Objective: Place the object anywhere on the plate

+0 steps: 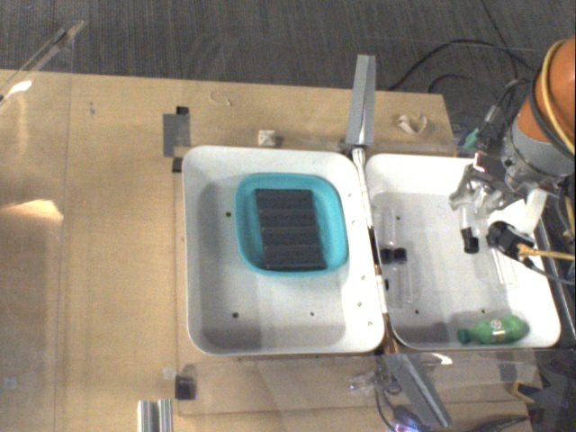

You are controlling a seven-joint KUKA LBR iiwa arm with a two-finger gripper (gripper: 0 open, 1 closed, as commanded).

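A teal square plate [335, 228] lies in the left bin [207, 268], with a dark ribbed block [288, 229] resting on its middle. A green rounded object [493, 330] lies on its side in the near right corner of the right bin [423, 313]. My gripper [484, 237] hangs over the right side of the right bin, well behind the green object and far to the right of the plate. Its two dark fingers stand apart, open, with only white bin floor between them.
A small black clip [392, 255] sits at the divider between the bins. A grey upright bar [364, 102] stands behind the bins. Cables run behind the arm at the upper right. Wooden bench surrounds the bins.
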